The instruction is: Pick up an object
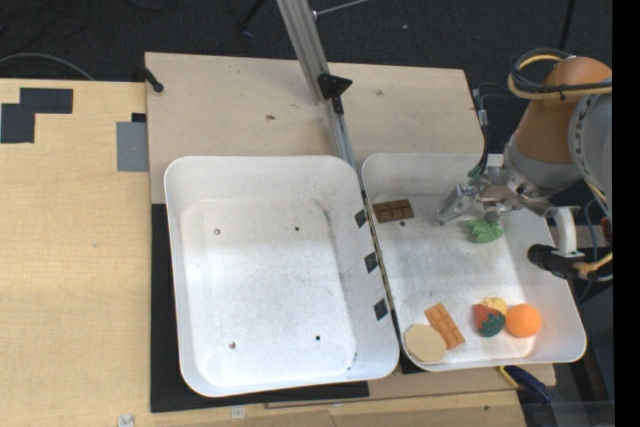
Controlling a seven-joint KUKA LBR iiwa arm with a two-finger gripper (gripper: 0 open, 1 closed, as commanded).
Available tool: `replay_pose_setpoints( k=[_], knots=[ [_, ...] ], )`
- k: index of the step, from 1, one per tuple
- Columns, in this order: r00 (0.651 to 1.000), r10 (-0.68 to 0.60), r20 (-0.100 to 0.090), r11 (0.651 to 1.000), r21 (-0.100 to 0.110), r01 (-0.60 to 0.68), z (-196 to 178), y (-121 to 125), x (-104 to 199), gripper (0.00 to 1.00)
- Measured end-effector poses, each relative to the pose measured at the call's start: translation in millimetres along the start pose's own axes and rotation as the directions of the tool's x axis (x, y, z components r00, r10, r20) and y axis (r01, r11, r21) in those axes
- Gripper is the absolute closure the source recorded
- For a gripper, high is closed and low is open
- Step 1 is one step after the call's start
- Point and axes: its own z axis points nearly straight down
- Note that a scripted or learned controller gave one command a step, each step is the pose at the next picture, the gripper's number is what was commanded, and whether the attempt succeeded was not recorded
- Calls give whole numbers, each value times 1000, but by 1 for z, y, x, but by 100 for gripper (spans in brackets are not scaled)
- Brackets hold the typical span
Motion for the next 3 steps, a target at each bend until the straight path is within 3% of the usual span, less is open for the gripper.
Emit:
replay_pose_setpoints(
  k=[1, 3],
  knots=[
    [1000, 1, 0, 1000, -4, -1, -14, 1, 0, 100],
    [1000, 5, -2, 1000, 3, -5, -109, 6, 4, 100]
  ],
)
